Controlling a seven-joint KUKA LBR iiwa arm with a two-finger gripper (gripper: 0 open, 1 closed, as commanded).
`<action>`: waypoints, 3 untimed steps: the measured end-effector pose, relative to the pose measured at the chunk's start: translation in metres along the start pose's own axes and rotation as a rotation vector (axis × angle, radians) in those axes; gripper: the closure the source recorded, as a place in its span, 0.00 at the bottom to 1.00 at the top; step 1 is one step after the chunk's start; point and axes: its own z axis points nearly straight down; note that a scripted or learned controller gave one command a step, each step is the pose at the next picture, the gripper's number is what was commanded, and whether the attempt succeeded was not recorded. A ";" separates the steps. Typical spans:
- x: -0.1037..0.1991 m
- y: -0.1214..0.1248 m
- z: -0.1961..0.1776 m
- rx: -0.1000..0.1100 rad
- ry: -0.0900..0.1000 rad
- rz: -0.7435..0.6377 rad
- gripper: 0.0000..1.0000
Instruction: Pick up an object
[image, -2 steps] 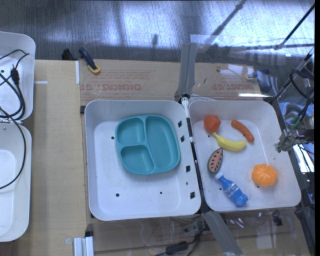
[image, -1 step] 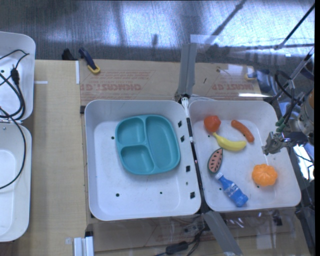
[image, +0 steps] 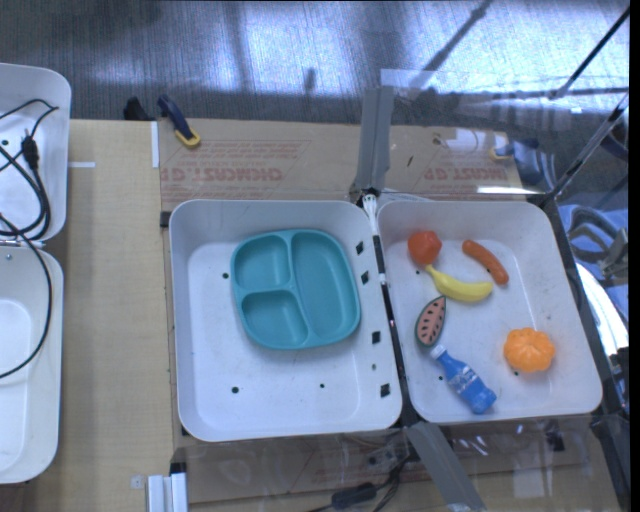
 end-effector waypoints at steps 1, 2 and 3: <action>0.007 0.036 0.062 0.002 0.001 -0.004 1.00; 0.038 0.034 0.074 0.002 0.001 -0.004 1.00; 0.006 0.061 0.017 0.000 0.000 -0.001 1.00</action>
